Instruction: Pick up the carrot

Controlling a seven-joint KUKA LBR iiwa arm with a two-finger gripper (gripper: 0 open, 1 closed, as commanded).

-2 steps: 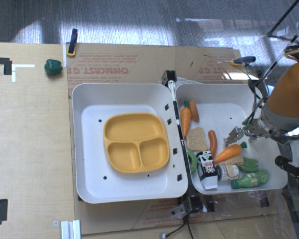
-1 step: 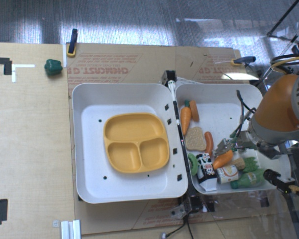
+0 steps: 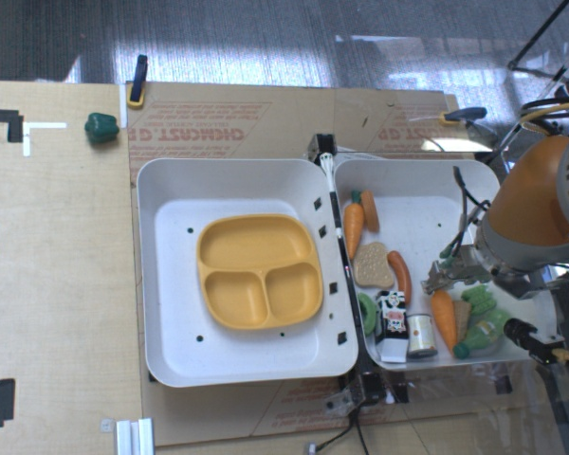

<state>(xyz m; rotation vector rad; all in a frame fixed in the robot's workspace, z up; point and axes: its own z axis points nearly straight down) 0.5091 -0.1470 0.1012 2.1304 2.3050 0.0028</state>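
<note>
Arm over right bin; finger state cannot be told.
Gripper [image 3: 443,275] hangs just above a carrot [image 3: 445,318] near the bin's right side. A second carrot [image 3: 354,227] lies against the divider, beside a bread slice [image 3: 373,264].

The room is brightly and evenly lit from overhead, with streaky glare on the dark floor [image 3: 294,27] beyond the bench's far edge and a bright patch on the cardboard [image 3: 436,136] near its far right corner. Shadows are soft and short, lying just inside the walls of the left bin [image 3: 152,282]. Everything is fairly sharp, though small details look grainy.
</note>
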